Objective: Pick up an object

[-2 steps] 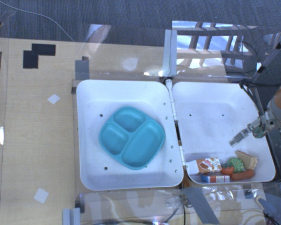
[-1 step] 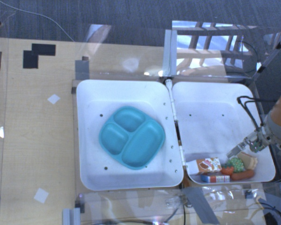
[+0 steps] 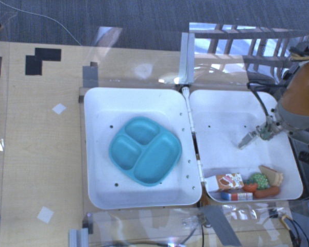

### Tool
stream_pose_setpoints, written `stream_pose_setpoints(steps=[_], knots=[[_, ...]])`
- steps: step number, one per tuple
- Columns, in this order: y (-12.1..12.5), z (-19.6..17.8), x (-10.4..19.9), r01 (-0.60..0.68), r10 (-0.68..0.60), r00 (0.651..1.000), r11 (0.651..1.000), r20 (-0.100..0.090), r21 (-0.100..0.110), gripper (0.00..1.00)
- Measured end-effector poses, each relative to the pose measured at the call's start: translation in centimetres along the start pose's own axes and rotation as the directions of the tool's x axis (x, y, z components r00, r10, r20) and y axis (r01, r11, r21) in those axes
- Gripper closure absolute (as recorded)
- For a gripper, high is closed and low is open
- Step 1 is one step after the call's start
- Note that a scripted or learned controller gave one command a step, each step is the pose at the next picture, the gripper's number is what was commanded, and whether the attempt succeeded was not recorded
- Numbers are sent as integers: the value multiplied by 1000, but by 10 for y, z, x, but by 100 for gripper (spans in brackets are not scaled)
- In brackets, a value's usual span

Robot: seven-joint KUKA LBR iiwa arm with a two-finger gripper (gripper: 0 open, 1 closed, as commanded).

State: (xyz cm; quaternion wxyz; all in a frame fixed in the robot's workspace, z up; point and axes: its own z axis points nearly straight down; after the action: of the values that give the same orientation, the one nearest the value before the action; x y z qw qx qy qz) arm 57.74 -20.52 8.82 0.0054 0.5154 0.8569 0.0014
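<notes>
Several toy food items lie along the front edge of the right bin [image 3: 221, 112]: an orange and white carton [image 3: 229, 181], a small blue, white and red box [image 3: 236, 195], a green leafy piece [image 3: 257, 179], a red sausage-like piece [image 3: 266, 192] and a tan wedge [image 3: 272, 175]. My gripper [image 3: 245, 141] hangs over the bare middle-right of that bin, pointing down and to the left. It is well apart from the items, which lie nearer the front. Nothing shows at its tip.
The left bin [image 3: 100, 112] holds a blue divided plate [image 3: 146, 151] at its centre. The grey arm with its orange band [image 3: 301, 94] enters from the right over the right bin's far corner. A metal frame [image 3: 237, 40] stands behind the bins.
</notes>
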Motion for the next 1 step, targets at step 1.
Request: stream_pose_setpoints(steps=[1], knots=[[-47, -61, 24, -137, 137, 991, 991, -3, 4, 0]])
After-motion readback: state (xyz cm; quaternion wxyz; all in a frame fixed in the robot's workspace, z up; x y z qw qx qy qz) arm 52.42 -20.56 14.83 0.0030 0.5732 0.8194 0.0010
